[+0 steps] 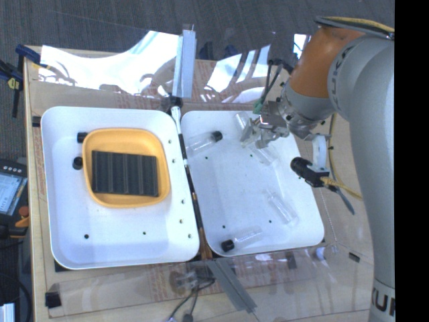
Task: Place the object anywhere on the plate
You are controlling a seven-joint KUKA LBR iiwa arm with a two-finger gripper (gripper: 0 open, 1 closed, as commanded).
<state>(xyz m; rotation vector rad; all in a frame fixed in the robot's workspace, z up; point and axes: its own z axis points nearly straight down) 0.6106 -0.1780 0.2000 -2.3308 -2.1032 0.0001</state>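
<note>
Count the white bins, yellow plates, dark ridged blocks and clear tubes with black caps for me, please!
White bins: 2
Yellow plate: 1
Dark ridged block: 1
Clear tubes with black caps: 2
Total: 6

Both bins, the left bin point(64, 227) and the right bin point(241, 200), look like smooth white plastic with a soft sheen. The yellow plate point(127, 143) seems matt plastic, its dark ribbed centre duller. Clear tubes point(201, 140) with black caps look glassy and transparent. The arm point(365, 86) has smooth grey casing and a glossy orange band. The bench point(134, 284) looks like pale wood.
</note>
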